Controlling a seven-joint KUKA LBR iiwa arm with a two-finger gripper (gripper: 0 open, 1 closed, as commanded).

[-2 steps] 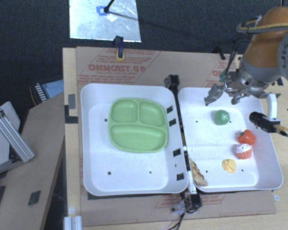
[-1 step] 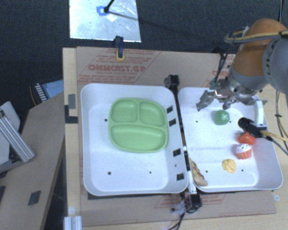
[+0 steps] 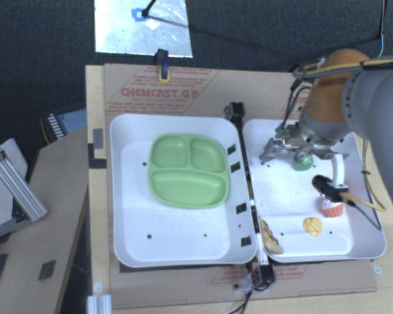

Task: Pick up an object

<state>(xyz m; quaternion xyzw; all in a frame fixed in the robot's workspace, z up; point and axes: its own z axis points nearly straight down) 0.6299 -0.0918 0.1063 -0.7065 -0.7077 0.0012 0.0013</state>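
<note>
A small green round object (image 3: 302, 161) lies on the floor of the right bin (image 3: 360, 244), toward its far edge, directly under the end effector (image 3: 289, 148), so close that touching cannot be judged. I cannot tell whether the end effector is open or closed. The other pieces lie toward the near edge: a pink-and-white cupcake-like toy (image 3: 331, 207), a yellow lump (image 3: 312, 225) and a tan piece (image 3: 270, 238) by the near left corner.

Two white bins (image 3: 128, 195), one green divided plate (image 3: 187, 171), one cupcake (image 3: 331, 207), one yellow lump (image 3: 312, 225) and one green object (image 3: 302, 161).
</note>
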